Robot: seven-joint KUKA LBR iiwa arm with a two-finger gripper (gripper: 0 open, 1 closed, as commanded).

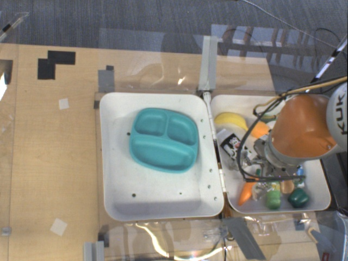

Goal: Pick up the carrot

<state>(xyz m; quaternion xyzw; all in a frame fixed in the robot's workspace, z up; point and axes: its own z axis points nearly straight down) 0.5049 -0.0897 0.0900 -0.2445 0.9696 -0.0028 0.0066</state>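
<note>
- The gripper [260, 182] is down inside the right bin [326, 200], its metal parts and cables bunched beneath the arm's orange band [302, 126]; from where I stand I cannot tell how its fingers are set, since the wrist hides most of them.
- The carrot [246, 193] lies just beside the gripper, on its near-left side, close to the front wall of the right bin. It is a small, bright orange piece, stubby and tapered, lying at a slant with one end pointing toward the bin's front corner. Whether the gripper touches it I cannot tell.
- Just to the right of the carrot, along the same front wall, sit a light green piece [273, 200] and a darker green piece [298, 198], with a small yellowish-green item [286, 187] just behind them.
- Farther back in the right bin, a yellow rounded item [229, 119] rests near the divider, a second orange piece [261, 129] shows at the edge of the arm, and a black-and-white packet [231, 144] lies between the yellow item and the gripper.
- The left bin [117, 162] holds a teal divided plate [163, 139], set flat and tilted a little from the bin's walls, well apart from the gripper.
- Both bins stand side by side on the wooden bench [49, 162].
</note>
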